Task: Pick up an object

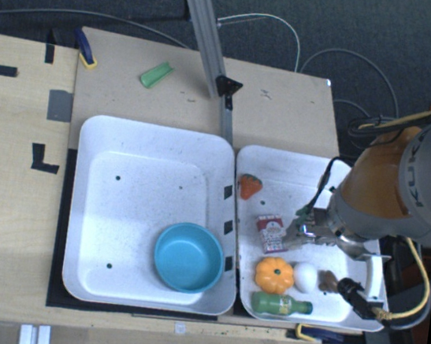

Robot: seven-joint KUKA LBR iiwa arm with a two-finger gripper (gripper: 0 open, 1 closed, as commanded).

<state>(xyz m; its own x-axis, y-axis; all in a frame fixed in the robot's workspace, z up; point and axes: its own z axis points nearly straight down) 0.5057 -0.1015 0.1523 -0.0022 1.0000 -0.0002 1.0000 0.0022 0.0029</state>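
My claw (300,233) hangs low in the right white plastic bin (295,170), just beside the small red-and-white carton (270,234); whether it is open or shut, or grips anything, I cannot tell. Near it lie the orange toy pumpkin (274,275), the white egg-shaped ball (306,278) and the green plastic bottle (280,304). The things crowd together, so I judge a close could nudge the carton aside or pinch two at once.
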